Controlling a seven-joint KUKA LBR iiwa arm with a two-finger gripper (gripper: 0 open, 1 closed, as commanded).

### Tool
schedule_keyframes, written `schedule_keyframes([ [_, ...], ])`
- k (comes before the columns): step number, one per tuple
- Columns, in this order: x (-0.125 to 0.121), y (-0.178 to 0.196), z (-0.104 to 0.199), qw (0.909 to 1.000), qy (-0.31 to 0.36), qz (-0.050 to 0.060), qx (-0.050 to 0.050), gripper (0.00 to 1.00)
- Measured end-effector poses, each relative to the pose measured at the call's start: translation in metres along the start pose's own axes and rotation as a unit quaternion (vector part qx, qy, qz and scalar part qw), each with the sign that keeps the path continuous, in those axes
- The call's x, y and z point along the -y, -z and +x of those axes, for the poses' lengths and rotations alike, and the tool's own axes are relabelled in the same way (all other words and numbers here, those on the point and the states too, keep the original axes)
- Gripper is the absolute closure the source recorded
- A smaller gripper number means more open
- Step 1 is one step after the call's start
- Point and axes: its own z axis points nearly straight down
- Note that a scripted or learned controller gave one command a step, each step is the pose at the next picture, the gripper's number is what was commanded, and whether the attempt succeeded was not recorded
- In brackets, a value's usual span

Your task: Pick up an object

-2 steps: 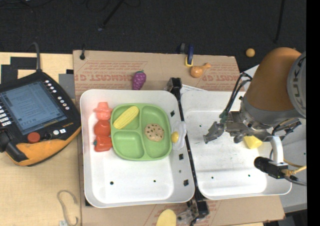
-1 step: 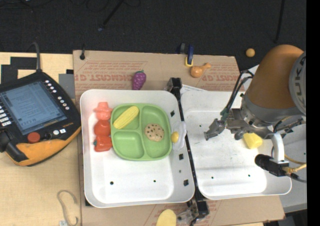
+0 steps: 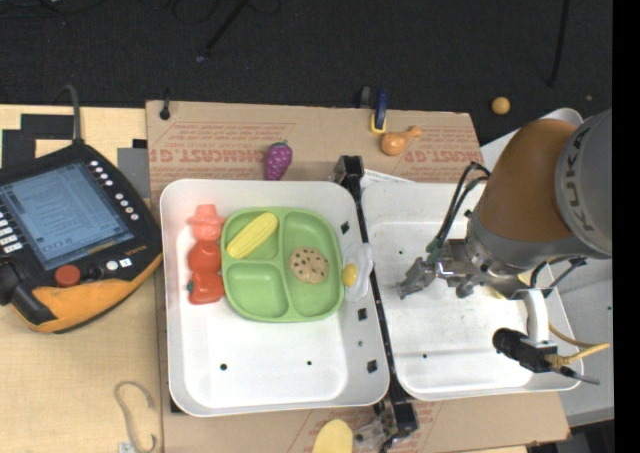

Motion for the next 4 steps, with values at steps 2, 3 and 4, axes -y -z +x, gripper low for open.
schedule_keyframes([
  [2, -0.006, -0.072, -0.005, 1.0000, -0.001, -0.001, 0.000, 0.00],
  [3, -0.006, -0.061, -0.007, 1.0000, -0.005, -0.001, 0.000, 1.00],
  [4, -0.006, -0.014, -0.018, 1.0000, -0.004, -0.004, 0.001, 1.00],
])
